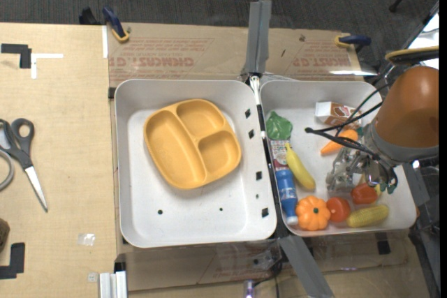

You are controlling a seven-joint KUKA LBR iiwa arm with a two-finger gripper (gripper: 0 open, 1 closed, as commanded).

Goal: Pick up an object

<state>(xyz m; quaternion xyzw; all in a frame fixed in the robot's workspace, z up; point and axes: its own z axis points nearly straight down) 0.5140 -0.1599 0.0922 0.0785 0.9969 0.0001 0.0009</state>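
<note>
Arm down in the right bin (398, 91), reaching for a pick.
The hand (347, 174) hung low beside a red tomato (338, 209); I could not tell its state. Judged: approach step, next a clean closing on one item. Counted nearby: one pumpkin (313, 213), one banana (300, 168), one yellow plate (193, 143) in the left bin (133, 171).

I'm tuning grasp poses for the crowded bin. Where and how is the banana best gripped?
Probably across the middle of the banana, coming straight down from above. It lies flat and slanted in the right bin, long and narrow, so the short width suits the pincer. The blue tube lies close on the camera view's left; the other side looks freer, so set the fingers across the curve carefully.
</note>
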